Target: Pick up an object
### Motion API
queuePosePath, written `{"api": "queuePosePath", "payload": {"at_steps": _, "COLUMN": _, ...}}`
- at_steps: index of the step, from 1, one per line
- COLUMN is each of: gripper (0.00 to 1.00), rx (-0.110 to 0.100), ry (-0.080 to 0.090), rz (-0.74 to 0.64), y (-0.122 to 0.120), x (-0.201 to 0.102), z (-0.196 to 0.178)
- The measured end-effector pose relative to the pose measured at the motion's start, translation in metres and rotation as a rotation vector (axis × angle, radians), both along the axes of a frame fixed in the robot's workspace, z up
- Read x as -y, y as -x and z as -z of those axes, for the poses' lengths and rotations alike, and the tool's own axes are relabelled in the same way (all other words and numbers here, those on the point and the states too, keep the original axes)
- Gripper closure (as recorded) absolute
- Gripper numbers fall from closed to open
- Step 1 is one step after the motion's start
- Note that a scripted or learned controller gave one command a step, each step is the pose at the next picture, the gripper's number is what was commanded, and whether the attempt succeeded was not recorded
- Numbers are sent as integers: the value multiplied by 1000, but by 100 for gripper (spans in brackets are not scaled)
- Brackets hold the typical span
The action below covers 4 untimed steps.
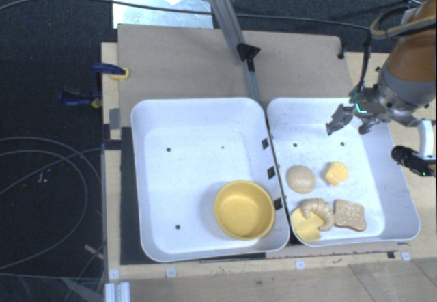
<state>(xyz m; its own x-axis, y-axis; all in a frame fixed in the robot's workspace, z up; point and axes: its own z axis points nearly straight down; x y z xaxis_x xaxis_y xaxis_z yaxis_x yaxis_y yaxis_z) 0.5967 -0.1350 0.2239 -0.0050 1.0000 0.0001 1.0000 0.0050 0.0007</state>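
Right now my gripper point(353, 121) hangs with fingers spread and nothing between them, above the right bin's point(388, 157) upper floor. Below lie 4 food pieces, nearest the yellow piece point(336, 173); a yellow bowl point(244, 209) sits in the left bin point(198, 130).

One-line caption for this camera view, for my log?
Open gripper above the right bin of toy foods; yellow bowl in left bin.
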Motion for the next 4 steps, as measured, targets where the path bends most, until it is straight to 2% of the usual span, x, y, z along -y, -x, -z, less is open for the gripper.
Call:
{"api": "queuePosePath", "payload": {"at_steps": 1, "gripper": 0, "rx": 1, "ry": 0, "rz": 0, "y": 0, "x": 0, "z": -1}}
{"api": "queuePosePath", "payload": {"at_steps": 3, "gripper": 0, "rx": -4, "ry": 0, "rz": 5, "y": 11, "x": 15, "z": 104}}
{"api": "queuePosePath", "payload": {"at_steps": 4, "gripper": 0, "rx": -1, "ry": 0, "rz": 5, "y": 10, "x": 14, "z": 134}}
